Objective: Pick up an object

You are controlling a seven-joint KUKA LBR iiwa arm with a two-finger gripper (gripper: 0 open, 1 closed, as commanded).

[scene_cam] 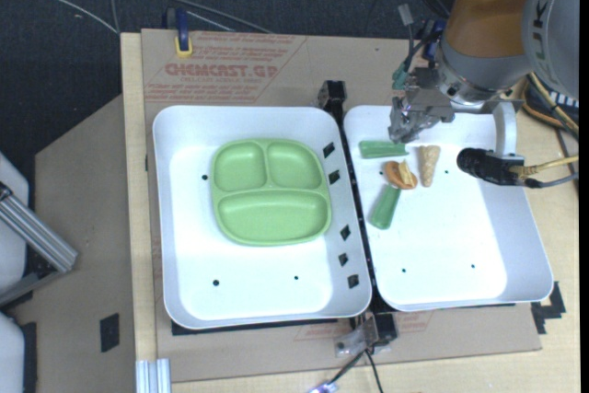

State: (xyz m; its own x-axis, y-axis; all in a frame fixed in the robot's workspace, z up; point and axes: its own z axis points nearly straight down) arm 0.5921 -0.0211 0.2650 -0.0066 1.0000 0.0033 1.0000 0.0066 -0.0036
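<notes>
End effector [406, 130] above right bin [479, 271] on cardboard-topped bench [239, 60], dark floor [74, 32]

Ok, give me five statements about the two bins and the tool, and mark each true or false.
1. The green divided plate lies in the left bin. True.
2. The right bin holds four plates. False: it holds small items, among them a green stick and a cone-shaped piece.
3. The tool is over the right bin's upper left corner. True.
4. The divided plate has three compartments. True.
5. The green stick lies on the divided plate. False: it lies on the right bin's floor.
</notes>
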